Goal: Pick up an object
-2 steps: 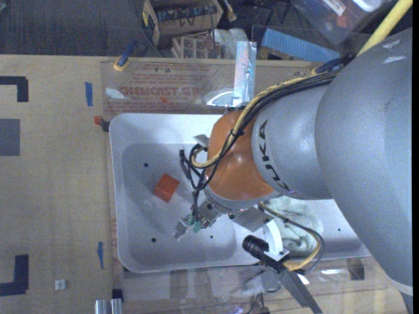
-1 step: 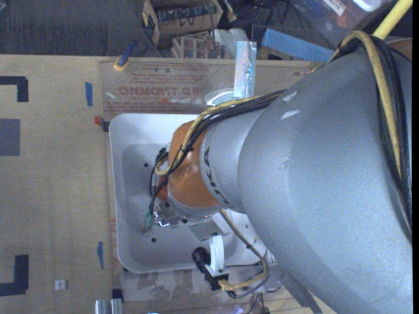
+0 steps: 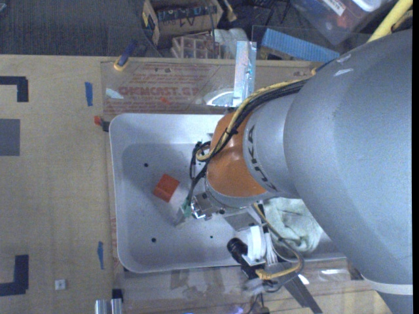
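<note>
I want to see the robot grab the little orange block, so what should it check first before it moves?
1. Small orange block in the shallow white bin: lying on the floor, in plain view. Ok.
2. Space around the block: bare bin floor on every side. Ok.
3. Two-finger gripper placement: low in the bin, just right of and below the block, not over it. Not ok.
4. Finger opening: hidden under the grey arm's orange band. Cannot tell.
5. Crumpled pale cloth: lies under the arm, away from the block. Ok.
</note>
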`<state>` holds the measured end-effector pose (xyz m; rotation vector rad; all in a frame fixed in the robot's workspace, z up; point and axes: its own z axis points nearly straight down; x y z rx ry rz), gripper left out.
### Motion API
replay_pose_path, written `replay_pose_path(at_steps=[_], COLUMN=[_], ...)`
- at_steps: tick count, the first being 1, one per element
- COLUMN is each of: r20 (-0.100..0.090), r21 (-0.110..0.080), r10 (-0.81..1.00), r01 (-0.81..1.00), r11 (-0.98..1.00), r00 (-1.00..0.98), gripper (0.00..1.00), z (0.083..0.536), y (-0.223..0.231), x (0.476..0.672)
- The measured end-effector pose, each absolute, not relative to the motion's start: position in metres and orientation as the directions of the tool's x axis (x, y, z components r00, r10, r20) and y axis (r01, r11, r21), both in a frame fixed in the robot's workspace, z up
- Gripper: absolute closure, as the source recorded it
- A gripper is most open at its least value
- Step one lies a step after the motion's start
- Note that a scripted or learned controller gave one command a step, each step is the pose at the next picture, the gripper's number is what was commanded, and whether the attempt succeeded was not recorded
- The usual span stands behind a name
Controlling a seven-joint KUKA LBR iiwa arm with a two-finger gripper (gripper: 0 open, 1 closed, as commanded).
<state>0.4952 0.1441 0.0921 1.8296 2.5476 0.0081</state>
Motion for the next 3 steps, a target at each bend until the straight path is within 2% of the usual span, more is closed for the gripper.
replay_pose_path(at_steps=[1,2,3], r20=[0.003,0.005,-0.001], r21=[0.018,0.024,0.0], r10=[0.985,0.985,0.939], r01=[0.984,0.984,0.939], r11=[0.175,0.175,0.345], r00=[-0.175,-0.175,-0.345], gripper=[0.0,1.0,1.0], z=[0.091,0.103,0.193], y=[0.216,0.217,0.215], x=[0.484,0.485,0.499])
